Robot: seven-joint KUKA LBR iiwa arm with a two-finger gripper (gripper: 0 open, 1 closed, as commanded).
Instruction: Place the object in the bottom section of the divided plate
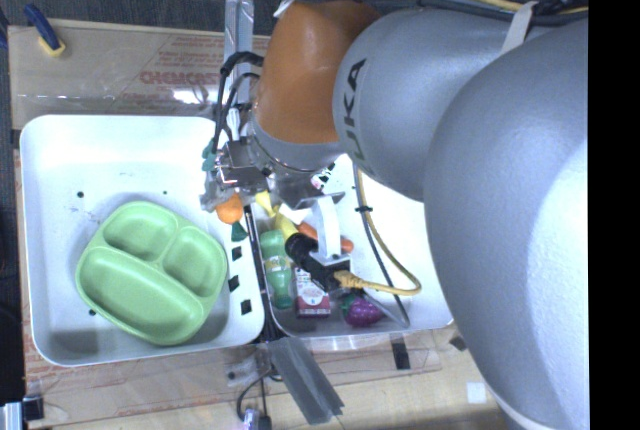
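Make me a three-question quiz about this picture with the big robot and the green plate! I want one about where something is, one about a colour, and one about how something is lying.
1. Which bin holds the divided plate?
A. the left bin
B. the right bin
C. neither, it is on the floor

2. What colour is the band above the arm's wrist?
A. blue
B. orange
C. green

3. How is the plate lying?
A. upside down
B. standing on its edge
C. open side up, its sections showing

Answers:
1. A: the plate sits inside the left bin, while the small toys are piled in the right bin.
2. B: the rounded part of the arm above the wrist is orange, next to the grey body.
3. C: you can look into the plate's hollow sections from above.
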